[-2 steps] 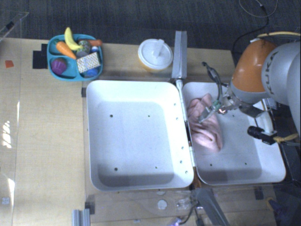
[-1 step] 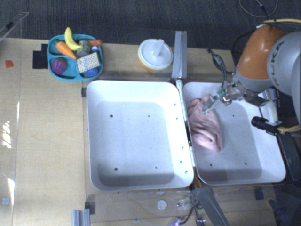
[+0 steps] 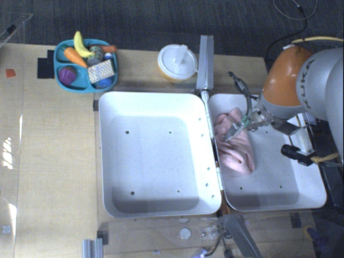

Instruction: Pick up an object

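Note:
A crumpled pink cloth (image 3: 236, 149) lies against the left wall of the right white bin (image 3: 279, 192). My gripper (image 3: 237, 128) reaches in from the right and sits low over the cloth's upper part, touching or just above its folds. The grey arm with its orange band (image 3: 284, 80) hangs over the bin's upper right.
The left white bin (image 3: 153, 155) sits beside the right one, with a metal divider (image 3: 205, 63) above the gap between them. Behind the bins stand a blue tray of toy food (image 3: 86, 64) and a white lidded cup (image 3: 177, 62). Cables run along the right bin's far side.

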Robot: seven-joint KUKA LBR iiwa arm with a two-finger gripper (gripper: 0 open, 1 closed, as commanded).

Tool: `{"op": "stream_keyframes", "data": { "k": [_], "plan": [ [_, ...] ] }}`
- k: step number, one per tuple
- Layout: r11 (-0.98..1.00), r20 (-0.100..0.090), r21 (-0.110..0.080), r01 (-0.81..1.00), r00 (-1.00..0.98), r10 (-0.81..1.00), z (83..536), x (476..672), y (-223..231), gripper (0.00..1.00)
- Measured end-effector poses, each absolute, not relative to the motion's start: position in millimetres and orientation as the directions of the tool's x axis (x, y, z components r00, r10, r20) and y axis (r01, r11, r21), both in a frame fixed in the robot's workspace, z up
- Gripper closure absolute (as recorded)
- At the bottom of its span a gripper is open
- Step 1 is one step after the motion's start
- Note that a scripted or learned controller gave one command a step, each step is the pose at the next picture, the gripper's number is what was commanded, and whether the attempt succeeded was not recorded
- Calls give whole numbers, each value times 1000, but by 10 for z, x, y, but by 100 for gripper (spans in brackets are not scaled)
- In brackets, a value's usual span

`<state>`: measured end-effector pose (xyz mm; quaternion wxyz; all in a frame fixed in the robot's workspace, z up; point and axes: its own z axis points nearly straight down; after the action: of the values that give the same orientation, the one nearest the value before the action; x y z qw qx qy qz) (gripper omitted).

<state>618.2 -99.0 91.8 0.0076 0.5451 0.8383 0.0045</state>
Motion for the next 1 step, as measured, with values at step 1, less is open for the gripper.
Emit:
{"op": "stream_keyframes", "data": {
  "k": [1],
  "plan": [
    [408,-10,26,913,-408,913,1053,6217,-968,100]
  ]
}}
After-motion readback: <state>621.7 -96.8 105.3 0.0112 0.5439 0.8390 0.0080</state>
